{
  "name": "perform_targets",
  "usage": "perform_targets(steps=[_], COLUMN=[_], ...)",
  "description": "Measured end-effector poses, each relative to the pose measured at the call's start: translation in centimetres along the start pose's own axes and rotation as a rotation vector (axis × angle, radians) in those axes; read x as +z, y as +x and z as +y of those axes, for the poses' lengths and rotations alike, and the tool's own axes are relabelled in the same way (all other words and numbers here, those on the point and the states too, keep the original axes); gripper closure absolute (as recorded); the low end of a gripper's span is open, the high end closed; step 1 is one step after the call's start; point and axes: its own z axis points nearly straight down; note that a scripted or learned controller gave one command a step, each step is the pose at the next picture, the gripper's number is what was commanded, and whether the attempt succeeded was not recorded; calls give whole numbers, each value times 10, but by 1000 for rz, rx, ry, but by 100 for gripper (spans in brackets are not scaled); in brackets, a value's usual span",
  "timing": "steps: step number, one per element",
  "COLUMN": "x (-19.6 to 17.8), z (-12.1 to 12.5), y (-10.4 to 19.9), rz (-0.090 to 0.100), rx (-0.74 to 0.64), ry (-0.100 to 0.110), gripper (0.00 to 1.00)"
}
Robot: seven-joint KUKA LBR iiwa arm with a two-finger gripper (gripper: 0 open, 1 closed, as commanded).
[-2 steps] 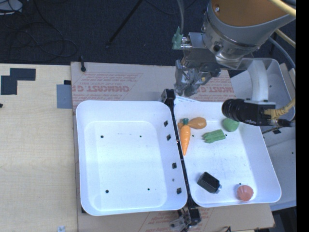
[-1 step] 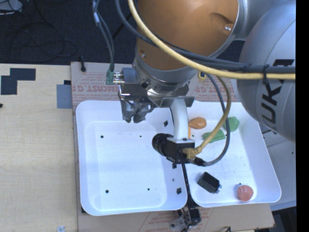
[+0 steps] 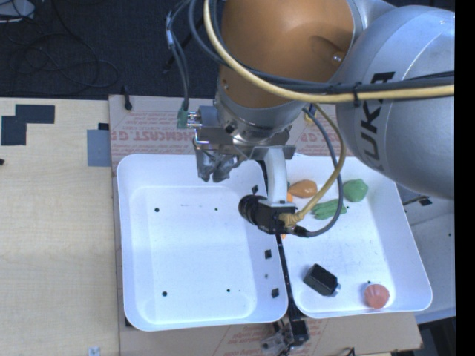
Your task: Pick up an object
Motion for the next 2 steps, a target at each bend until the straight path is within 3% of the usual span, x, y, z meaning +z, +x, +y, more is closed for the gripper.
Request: perform_targets(steps=[1, 2], x=[-78, -78], z=[14, -27], y=[5, 30], rz=[3, -1], rx=[0, -1], ry=[-9, 2], gripper=[100, 100])
